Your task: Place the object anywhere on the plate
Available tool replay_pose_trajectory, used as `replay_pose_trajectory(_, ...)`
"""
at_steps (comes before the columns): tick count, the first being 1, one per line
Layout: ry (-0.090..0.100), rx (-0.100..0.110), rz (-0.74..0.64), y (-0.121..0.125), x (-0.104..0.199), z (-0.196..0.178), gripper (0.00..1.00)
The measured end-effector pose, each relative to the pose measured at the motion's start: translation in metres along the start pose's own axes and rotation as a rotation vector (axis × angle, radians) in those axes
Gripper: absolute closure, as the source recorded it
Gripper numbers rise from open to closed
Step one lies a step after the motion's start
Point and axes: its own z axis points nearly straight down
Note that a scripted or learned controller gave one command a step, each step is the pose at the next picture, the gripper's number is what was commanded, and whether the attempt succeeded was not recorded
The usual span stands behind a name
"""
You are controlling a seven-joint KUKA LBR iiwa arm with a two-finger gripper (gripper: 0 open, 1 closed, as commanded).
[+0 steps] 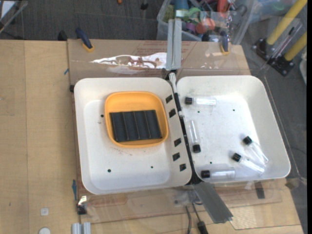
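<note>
An orange square plastic plate [136, 118] is sitting in the left white bin [92, 145], carrying a ribbed black insert [135, 126] and waiting for a delivery. Five clear plastic vials with black caps are lying scattered in the right white bin [273, 126], the nearest one [193, 135] hugging the divider. The gripper's state: I cannot tell.
</note>
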Motion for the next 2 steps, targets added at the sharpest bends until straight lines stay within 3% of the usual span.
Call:
replay_pose_trajectory(1,-0.002,0.0,-0.335,0.0035,0.0024,0.0007,1.0)
replay_pose_trajectory(2,-0.003,0.0,-0.464,0.0091,0.0068,0.0007,1.0)
